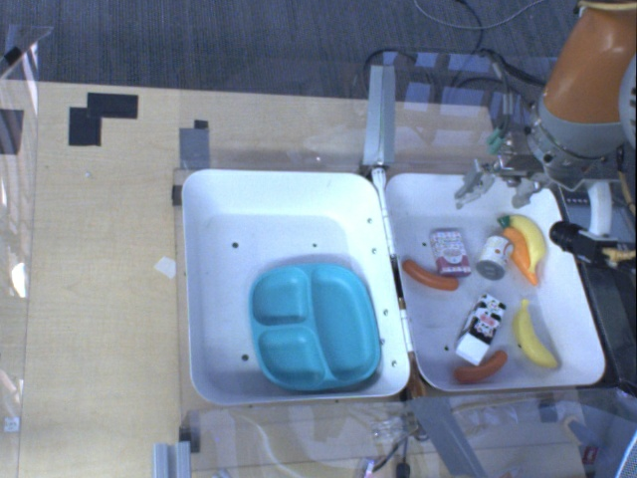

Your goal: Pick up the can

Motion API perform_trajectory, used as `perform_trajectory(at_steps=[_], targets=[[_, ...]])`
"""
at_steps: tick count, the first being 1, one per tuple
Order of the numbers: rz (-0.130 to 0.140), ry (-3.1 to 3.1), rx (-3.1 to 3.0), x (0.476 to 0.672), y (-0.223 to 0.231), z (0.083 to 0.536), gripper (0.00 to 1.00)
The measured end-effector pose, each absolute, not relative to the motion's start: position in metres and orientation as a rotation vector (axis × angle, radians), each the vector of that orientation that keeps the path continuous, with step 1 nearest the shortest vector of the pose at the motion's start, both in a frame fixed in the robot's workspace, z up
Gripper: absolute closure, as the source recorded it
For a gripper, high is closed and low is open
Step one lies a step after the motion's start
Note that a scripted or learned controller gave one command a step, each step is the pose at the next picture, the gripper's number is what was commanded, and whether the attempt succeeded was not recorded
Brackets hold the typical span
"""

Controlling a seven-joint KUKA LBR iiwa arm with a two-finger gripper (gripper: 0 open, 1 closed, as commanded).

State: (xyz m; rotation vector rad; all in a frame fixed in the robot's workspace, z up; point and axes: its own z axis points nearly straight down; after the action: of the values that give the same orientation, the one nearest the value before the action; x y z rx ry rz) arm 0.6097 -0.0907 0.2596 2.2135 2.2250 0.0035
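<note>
Sausage [481,368] lying at right bin [577,361] front edge; can [493,257] resting on side mid-bin beside banana [528,242]; gripper [488,179] hovering above back edge, fingers [468,189] spread, gripping nothing.

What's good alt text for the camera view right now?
A gripper hangs over the back of the right bin, above a small can lying among two bananas, two sausages, a carrot, a maroon packet and a small carton. The left bin holds a blue divided tray.

Pale wooden bench [109,297]; dark grey carpet floor [219,23] behind.
</note>
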Motion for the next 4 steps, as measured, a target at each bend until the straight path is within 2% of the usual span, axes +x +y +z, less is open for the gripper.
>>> perform_trajectory(at_steps=[1,2,3,4], targets=[[0.003,2.194,2.246,0.625,-0.101,0.128,0.0],[0.011,2.239,2.193,0.591,-0.15,0.089,0.0],[0.013,2.229,2.202,0.514,-0.168,0.09,0.0],[0.021,2.227,2.196,0.517,-0.168,0.102,1.0]])
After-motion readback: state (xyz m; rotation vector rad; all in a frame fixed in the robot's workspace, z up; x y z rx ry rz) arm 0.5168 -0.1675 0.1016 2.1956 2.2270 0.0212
